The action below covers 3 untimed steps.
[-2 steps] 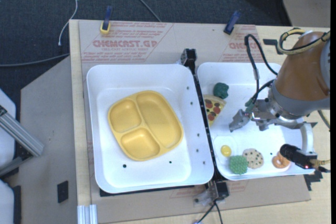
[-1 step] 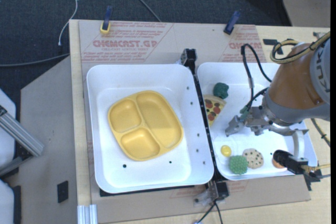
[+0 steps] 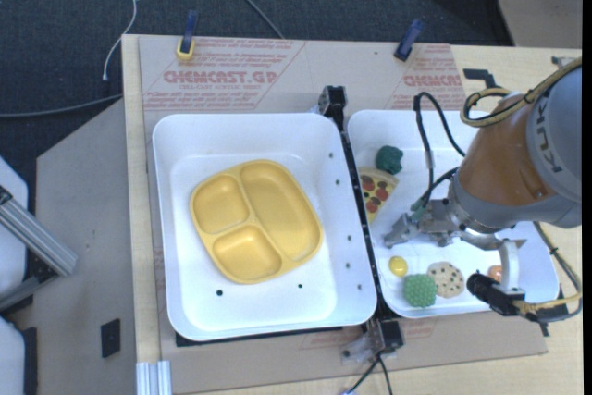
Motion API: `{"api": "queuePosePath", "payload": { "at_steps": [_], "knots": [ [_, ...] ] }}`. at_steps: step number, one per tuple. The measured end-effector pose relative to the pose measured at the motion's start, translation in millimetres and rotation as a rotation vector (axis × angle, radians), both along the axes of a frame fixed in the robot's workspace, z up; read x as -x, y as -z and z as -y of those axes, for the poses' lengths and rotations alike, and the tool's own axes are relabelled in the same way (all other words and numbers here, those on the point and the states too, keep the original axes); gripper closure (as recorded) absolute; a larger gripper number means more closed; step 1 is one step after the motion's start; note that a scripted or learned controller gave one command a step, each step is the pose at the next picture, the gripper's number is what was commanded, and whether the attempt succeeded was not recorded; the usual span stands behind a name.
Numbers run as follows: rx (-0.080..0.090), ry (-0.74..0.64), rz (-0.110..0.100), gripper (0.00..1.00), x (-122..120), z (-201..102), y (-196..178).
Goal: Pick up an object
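Reaching in from the right over the right-hand bin, gripper spread apart and clamped on nothing, poised low for a pick. Nearest below: green ball, cookie, yellow piece.

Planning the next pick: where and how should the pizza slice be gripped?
The pizza slice lies flat against the right bin's left wall. Come straight down and pinch across its narrowing lower half, jaws along the wall's direction, since the wall probably blocks a finger on that side.
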<state>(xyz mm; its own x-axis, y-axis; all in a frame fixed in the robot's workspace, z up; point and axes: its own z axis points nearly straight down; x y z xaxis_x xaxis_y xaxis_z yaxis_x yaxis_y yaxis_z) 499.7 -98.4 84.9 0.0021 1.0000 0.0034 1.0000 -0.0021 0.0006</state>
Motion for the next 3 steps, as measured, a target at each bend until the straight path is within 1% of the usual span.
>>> {"api": "queuePosePath", "payload": {
  "at_steps": [1,2,3],
  "knots": [
    [0.000,-0.002,0.006,1.00,-1.8,-0.9,-13.3],
    [0.004,-0.003,0.003,1.00,-2.0,1.0,-56.2],
    [0.004,-0.003,0.004,1.00,-0.2,4.0,-100.0]
  ]
}}
